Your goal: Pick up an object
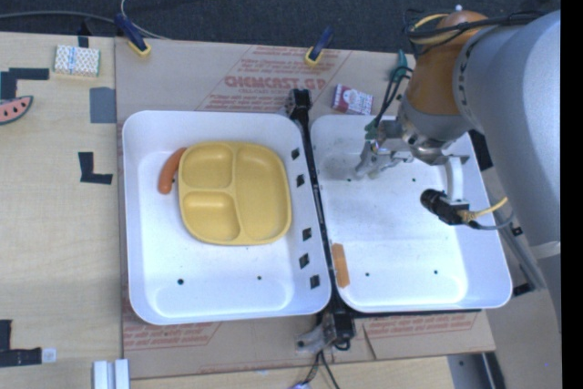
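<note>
Well, here it is, big to small.
Grey robot arm (510,96): over the right white bin (474,287).
Yellow plastic divided plate (235,192): left white bin (155,287); looks light, stiff, slippery; grab the rim.
Gripper (372,161): open or shut, I cannot tell.
Small orange sausage-shaped piece (340,265): right bin's left edge; probably light; pinch across its middle.

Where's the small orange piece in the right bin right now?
The small orange piece lies at the right bin's lower left edge, against the divider, below the end effector.
</note>
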